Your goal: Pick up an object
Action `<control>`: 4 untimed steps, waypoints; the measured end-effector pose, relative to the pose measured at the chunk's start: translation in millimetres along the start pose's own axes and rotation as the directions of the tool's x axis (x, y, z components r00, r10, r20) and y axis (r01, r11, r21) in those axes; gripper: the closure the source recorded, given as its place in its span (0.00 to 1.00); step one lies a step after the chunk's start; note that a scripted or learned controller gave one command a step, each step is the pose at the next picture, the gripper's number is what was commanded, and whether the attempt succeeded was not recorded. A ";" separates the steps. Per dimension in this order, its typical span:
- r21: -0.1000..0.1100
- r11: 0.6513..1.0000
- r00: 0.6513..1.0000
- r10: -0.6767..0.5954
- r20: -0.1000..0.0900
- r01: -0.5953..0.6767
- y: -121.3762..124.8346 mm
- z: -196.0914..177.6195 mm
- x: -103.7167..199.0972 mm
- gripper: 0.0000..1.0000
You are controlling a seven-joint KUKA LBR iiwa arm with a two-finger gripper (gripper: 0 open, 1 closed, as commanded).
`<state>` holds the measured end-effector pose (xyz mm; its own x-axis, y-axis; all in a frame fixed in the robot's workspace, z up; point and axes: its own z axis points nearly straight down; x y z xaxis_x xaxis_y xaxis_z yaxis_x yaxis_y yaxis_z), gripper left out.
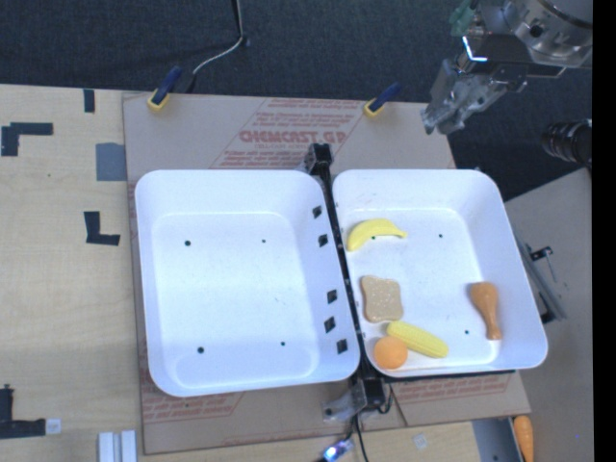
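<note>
The gripper (450, 114) is raised beyond the right bin (486, 192); its finger state cannot be told. Nearest below it lies the banana (374, 232), then the bread slice (382, 298), farthest the orange (390, 352). The banana should be approached squarely from above.

Two bins (154, 210) (486, 195); five toy foods (375, 232) (382, 298) (417, 339) (390, 353) (486, 308).

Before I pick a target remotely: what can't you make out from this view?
- Gripper: too small and blurred against the dark floor to tell its finger state.
- Arm: cut off by the top and right edges.
- Orange ball: partly overlapped by the corn cob; contact unclear.
</note>
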<state>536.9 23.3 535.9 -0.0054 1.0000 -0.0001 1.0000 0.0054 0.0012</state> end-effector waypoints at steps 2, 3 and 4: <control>0.004 1.000 1.000 0.003 0.002 -0.003 25.8 3.4 50.3 1.00; 0.004 1.000 1.000 0.003 0.002 -0.003 41.9 3.7 75.2 1.00; 0.007 1.000 1.000 0.004 0.005 -0.004 42.8 -5.0 74.4 1.00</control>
<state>579.3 97.9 541.0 -0.0017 1.0000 -0.0049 1.0000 0.0017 -0.0060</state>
